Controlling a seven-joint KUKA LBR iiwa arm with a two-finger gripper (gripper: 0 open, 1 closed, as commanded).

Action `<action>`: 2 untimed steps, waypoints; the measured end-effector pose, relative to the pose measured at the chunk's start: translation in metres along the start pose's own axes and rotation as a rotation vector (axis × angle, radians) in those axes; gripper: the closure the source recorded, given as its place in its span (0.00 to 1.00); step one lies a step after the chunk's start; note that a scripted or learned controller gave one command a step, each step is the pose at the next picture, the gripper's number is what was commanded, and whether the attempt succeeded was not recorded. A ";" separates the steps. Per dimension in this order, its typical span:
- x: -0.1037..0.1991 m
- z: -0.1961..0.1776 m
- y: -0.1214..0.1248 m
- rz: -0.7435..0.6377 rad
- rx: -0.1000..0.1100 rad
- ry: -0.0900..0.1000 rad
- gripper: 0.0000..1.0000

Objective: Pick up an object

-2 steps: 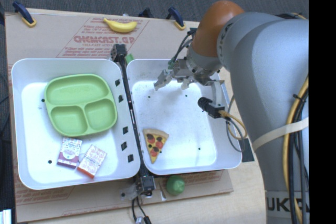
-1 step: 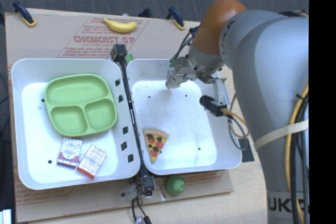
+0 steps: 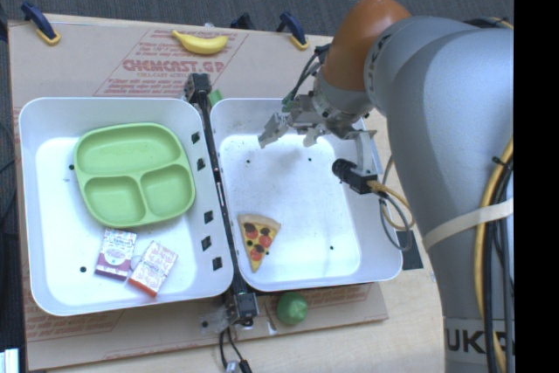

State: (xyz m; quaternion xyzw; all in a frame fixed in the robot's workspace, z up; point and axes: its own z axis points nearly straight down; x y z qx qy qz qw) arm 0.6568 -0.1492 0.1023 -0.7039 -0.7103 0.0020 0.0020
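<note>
The gripper (image 3: 291,132) hangs over the far edge of the right bin (image 3: 371,262), its two fingers spread apart with nothing between them. A toy pizza slice (image 3: 257,239) lies near that bin's near-left corner, well apart from the gripper.

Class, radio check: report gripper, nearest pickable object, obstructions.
Gripper open, holding nothing, over right bin back edge. Pizza slice near front-left corner, untouched. Nothing lies between them.

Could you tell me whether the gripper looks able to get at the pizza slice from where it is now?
Probably yes: the gripper hovers over the right bin, and the pizza slice lies alone there, nothing covering it.
</note>
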 end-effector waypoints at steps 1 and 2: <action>0.000 -0.011 0.000 -0.002 0.000 0.000 1.00; 0.000 -0.010 0.000 -0.002 0.000 0.000 0.00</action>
